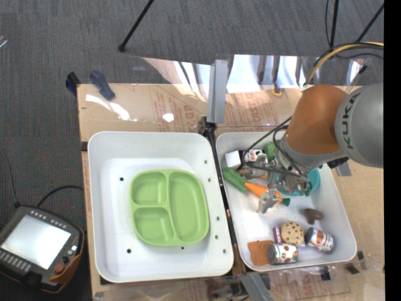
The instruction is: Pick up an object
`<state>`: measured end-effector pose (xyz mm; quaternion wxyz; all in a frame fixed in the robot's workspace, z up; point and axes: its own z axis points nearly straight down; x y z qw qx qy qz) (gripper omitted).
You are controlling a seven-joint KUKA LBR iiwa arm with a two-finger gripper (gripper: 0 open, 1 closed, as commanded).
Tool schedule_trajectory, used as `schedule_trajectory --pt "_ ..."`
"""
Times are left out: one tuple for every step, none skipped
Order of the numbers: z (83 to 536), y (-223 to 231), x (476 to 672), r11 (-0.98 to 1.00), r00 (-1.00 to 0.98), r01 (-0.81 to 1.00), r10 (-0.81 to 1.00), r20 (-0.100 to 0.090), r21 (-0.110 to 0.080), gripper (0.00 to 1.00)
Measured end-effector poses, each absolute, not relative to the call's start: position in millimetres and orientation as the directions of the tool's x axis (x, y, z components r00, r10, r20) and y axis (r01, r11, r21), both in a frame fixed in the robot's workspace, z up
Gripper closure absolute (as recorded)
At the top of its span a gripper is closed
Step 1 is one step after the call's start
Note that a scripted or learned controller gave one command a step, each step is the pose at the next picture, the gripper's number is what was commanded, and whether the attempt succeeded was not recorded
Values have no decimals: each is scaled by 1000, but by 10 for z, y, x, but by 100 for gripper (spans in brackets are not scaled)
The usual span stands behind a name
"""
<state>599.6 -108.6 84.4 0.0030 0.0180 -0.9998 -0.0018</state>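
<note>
My gripper (pixel 270 199) hangs low in the right bin (pixel 343 221), below the orange band of the arm (pixel 313 124). It sits right beside the tip of an orange carrot (pixel 254 187), touching or nearly touching it. A long green vegetable (pixel 234 178) lies just left of the carrot. A white block (pixel 232 158) and a small labelled can (pixel 254 155) lie behind them. A teal item (pixel 312 182) is partly hidden under the wrist. Nothing visibly sits in the gripper.
At the front of the right bin lie a cookie (pixel 291 232), two cans (pixel 283 253) (pixel 320 239), a brown square (pixel 257 250) and a small brown piece (pixel 312 214). The left bin (pixel 106 168) holds a green divided plate (pixel 169 205). A tablet (pixel 37 246) sits at lower left.
</note>
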Motion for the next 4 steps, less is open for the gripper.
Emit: schedule_trajectory --pt "966 -1064 6020 999 -999 -41 -41 1 3 100" --pt "2180 -1123 6191 1000 -999 30 30 -16 -1 100" --pt "2112 -1111 6165 1000 -1000 29 29 -2 1 0" --pt "1105 -928 6113 957 -957 289 289 -10 2 0"
